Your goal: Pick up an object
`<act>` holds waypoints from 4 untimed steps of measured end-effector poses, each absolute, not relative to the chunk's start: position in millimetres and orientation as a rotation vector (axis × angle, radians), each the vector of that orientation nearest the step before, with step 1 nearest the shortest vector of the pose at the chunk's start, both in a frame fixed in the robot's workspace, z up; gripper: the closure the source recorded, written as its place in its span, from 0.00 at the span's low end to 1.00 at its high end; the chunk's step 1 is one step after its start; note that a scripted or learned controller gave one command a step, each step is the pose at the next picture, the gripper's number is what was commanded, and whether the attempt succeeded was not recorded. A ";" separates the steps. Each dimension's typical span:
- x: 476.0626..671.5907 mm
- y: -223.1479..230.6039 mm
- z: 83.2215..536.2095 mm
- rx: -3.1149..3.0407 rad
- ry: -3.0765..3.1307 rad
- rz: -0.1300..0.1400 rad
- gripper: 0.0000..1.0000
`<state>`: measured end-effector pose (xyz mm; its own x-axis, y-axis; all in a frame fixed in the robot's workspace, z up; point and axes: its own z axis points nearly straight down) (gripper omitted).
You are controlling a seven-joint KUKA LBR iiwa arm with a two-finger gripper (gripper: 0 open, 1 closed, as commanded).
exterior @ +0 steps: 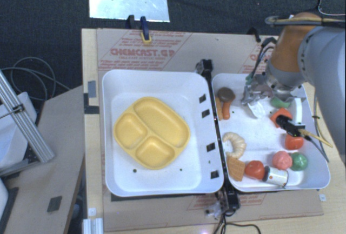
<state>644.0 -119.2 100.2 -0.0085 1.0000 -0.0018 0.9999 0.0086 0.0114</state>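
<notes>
- The likeliest thing to lift is the white scrap (260,110), a small crumpled piece at the far end of the right bin (258,138), left of the middle.
- It looks light and soft, more like film or paper than anything solid. I judge it would fold under pressure instead of slipping, and could not break.
- A pinch across its raised, bunched middle seems the best hold. Its flat edges lie against the bin floor and give little to catch.
- The gripper (253,95) hangs just over the scrap's far-left side, very near it or touching it. I cannot tell whether it is apart or together, and nothing shows as held.
- Just left of the scrap is a toy mushroom (224,100), brown cap on an orange stalk, which looks harder and rounder.
- Just right of it lies a green piece (280,102), with an orange-red piece (280,117) nearer. Both are close enough to be nudged by a wide approach.
- Farther toward the near end are a pale curled piece (235,144), a red ball (254,168), a pink ball (281,160), a green ball (299,161) and a white tube (277,176), all well apart from the scrap.
- The left bin (135,87) holds a yellow divided plate (151,131).
- The arm (324,60) crosses the far right corner.
</notes>
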 end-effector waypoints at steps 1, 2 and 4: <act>643.2 -119.1 98.9 2.206 2.227 0.008 0.00; 665.8 -123.8 85.7 2.221 2.237 -0.027 0.00; 668.7 -121.4 97.6 2.211 2.230 -0.006 0.00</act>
